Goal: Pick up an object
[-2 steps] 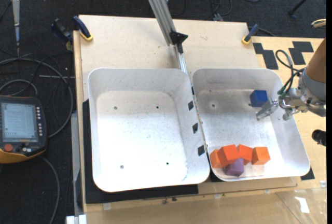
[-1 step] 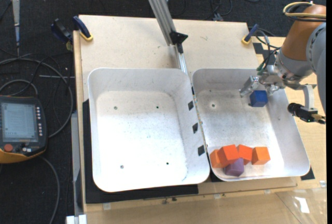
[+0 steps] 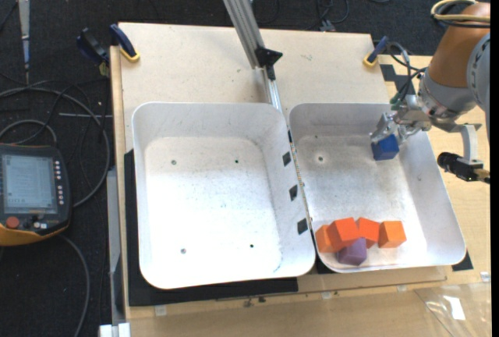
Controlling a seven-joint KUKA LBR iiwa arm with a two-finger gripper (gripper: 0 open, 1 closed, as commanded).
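While the grey arm (image 3: 456,70) reaches over the right bin (image 3: 437,195), its gripper (image 3: 387,137) hangs above that bin's far right part with a blue block (image 3: 384,147) pinched between its fingers, lifted off the floor. Down at the same bin's near edge sit three orange blocks (image 3: 359,232) huddled together, a purple piece (image 3: 352,252) touching them. Beside it lies the left bin (image 3: 140,172).

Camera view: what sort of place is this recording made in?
Likely a robotics lab bench: two white bins on a clamped wooden board, loose cables on the floor, a teach pendant, and the arm's hand holding a blue block.
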